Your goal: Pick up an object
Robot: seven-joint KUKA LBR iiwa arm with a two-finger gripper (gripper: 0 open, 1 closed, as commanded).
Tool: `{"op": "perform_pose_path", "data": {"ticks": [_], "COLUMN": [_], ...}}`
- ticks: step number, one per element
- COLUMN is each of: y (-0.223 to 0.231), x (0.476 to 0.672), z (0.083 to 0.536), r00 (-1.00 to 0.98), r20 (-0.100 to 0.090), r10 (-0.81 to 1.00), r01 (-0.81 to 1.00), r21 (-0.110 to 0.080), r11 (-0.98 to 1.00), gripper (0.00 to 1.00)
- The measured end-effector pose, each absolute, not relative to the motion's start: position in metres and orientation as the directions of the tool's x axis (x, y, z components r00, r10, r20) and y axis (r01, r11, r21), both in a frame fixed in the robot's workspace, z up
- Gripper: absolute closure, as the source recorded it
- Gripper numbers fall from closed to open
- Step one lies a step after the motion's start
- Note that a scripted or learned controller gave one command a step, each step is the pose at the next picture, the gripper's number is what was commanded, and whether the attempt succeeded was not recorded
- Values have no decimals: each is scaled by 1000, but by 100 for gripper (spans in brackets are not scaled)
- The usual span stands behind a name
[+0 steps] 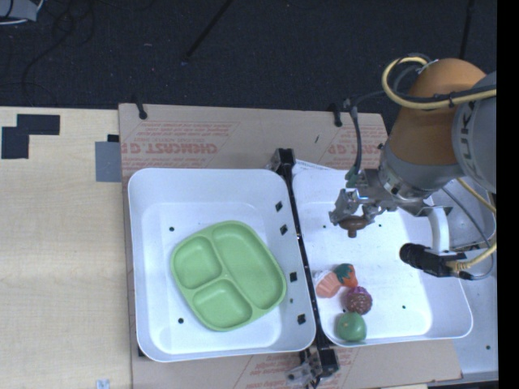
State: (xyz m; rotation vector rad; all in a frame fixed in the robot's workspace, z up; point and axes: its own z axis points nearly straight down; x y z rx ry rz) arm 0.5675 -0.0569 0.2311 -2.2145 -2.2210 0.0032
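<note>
The gripper [353, 220] is hanging over the upper middle of the right bin [442, 318], and there seems to be a small brownish thing at its tip, though I cannot tell whether that is a held object or part of the tool, nor how far the tool is standing open. Above and to its 2 o'clock, the grey arm with its orange band [438, 116] is reaching in from the right side of the view. Working outward from the tool, the candidate objects are lying in a tight cluster at about its 6 o'clock, toward the near wall of the same bin: an orange and pale piece [328, 284] sitting closest, with a small orange and green piece [346, 275] touching it on its 3 o'clock side, a dark red round piece [358, 301] just beyond, and a green round piece [351, 327] farthest, near the bin's lower edge. The cluster's long axis is running roughly from 12 to 6 o'clock, so the next move, as I judge it, is calling for a short travel toward 6 o'clock before descending, and crowding among the pieces could spoil a clean grasp. At the tool's 8 o'clock, across the divider, the left bin [150, 209] is holding a green divided plate [227, 275].
</note>
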Motion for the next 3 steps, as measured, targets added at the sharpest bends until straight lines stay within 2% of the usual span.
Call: {"op": "perform_pose_path", "data": {"ticks": [1,2,3], "y": [-1,47,98], "x": [553,557,546], "z": [235,233,240], "r00": [-5,-4,-5], "r20": [3,1,2], "r10": [1000,1000,1000], "r01": [1000,1000,1000], "r21": [-5,-3,-3], "r11": [5,4,5], "gripper": [100,100,100]}}
